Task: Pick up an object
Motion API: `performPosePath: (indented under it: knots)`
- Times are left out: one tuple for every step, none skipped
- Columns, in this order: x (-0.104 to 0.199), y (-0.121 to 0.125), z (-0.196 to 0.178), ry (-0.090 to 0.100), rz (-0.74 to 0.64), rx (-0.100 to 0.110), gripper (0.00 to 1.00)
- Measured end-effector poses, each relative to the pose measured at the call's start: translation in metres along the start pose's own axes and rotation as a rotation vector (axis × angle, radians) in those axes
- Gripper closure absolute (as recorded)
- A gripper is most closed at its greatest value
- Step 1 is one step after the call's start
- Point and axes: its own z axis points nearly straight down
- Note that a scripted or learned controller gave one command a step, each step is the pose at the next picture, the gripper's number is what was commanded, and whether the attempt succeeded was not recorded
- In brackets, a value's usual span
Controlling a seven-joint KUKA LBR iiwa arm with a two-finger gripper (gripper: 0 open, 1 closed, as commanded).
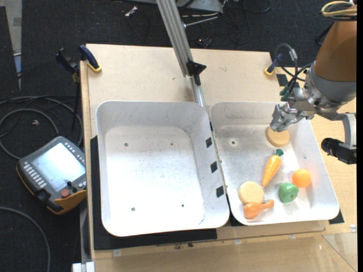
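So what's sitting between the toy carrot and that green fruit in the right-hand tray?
Nothing: in the camera view, the stretch of bin floor between the carrot and the green fruit is bare white. The orange fruit sits just off to the side.

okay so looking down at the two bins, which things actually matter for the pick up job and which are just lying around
Part of the job:
end effector
tan disc just under it
carrot
orange ball
green fruit
cream round piece
orange drumstick shape
right bin

Just lying about:
left bin
handheld control pendant
yellow-tipped clamps

White bins point(153, 118), tan disc point(277, 137), orange carrot point(271, 169) w/ green top, green apple point(288, 192), orange ball point(301, 178), cream round point(251, 192).
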Motion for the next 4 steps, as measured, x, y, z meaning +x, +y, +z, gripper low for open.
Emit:
performPosePath:
  knots:
    - [0.044,-0.017,0.018,0.003,-0.003,0.01,1.0]
    - [0.105,-0.036,0.027,0.004,-0.004,0.011,1.0]
    - [0.152,-0.053,0.043,0.004,-0.003,0.012,1.0]
    - [0.196,-0.063,0.045,0.004,-0.004,0.01,1.0]
